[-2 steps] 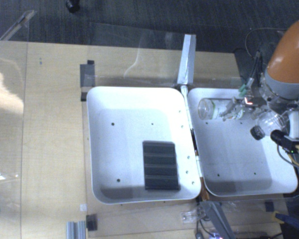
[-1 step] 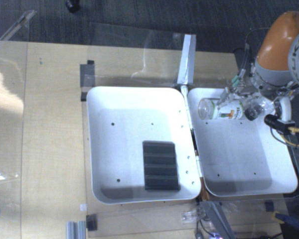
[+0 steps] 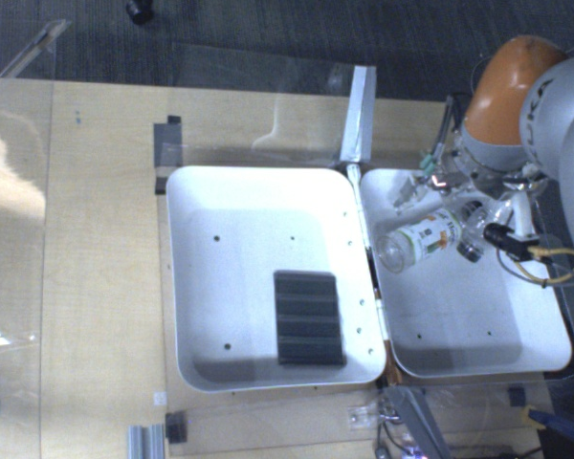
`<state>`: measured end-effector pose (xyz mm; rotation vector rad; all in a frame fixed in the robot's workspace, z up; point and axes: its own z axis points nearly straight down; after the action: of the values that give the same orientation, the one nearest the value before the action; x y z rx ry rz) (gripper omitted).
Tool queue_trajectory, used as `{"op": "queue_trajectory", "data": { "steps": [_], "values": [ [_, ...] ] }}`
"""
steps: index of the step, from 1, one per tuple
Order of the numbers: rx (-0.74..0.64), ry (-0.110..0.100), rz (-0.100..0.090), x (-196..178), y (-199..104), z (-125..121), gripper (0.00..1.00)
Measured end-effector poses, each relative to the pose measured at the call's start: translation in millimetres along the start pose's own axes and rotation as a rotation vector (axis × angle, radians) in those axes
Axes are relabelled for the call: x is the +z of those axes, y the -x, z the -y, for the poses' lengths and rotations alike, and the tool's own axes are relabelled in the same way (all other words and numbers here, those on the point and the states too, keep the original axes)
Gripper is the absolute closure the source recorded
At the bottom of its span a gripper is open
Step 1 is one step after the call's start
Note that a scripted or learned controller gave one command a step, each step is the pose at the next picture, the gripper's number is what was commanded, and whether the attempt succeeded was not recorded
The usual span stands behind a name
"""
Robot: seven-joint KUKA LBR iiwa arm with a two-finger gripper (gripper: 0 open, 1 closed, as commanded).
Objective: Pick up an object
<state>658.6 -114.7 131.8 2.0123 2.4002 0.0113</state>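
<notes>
The gripper (image 3: pixel 456 220) is hovering at the clear bottle (image 3: pixel 418 240) lying in the right bin (image 3: pixel 478 338); finger state seems unreadable under wrist clutter.

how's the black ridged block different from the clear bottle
The black ridged block is dark and opaque; the clear bottle is see-through with a label. The block lies flat in the left bin; the bottle lies on its side in the right bin. The block sits apart from the arm; the bottle lies right by the hand. Both rest on a bin floor.
</notes>
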Motion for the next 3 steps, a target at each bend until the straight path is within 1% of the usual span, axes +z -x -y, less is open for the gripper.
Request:
{"op": "queue_trajectory", "data": {
  "steps": [1, 2, 3],
  "values": [
    [-0.009, -0.003, 0.0, 43.4, 40.4, 50.7, 0.0],
    [-0.209, -0.001, -0.002, 42.6, 55.0, 72.2, 0.0],
    [-0.512, 0.002, -0.002, 41.5, 70.5, 100.7, 0.0]
  ]
}}
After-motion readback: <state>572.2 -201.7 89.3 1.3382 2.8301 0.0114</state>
